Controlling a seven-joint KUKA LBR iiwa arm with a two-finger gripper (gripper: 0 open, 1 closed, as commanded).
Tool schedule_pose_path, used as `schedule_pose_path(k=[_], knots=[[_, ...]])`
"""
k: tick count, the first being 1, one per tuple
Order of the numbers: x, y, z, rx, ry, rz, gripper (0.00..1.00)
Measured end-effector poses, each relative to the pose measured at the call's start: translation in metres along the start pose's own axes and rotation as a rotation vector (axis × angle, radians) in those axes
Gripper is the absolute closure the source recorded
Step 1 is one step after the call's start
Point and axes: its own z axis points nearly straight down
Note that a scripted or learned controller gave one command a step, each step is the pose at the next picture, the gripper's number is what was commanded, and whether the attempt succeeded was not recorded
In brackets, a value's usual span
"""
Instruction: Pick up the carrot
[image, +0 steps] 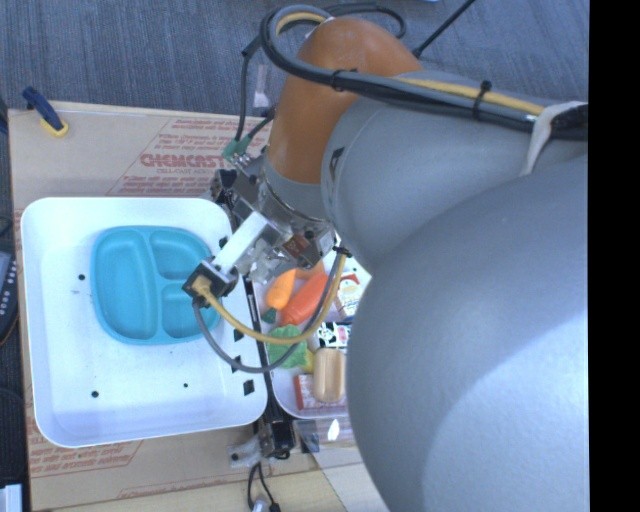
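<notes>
Over right bin, tool (285, 262) sits by carrot (308, 297); grip state can't tell.

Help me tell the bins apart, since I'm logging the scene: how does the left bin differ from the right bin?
The left bin lies in open view, while the right bin is mostly covered by the arm. The left bin holds a blue divided tray; the right bin holds small food-like items, including the orange carrot, with the gripper above them. Both are shallow and white, side by side.
</notes>
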Motion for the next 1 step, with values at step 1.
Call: schedule_pose_path(k=[1], knots=[[0.0190, -0.0327, 0.0637, -0.001, -0.011, 0.258, 1.00]])
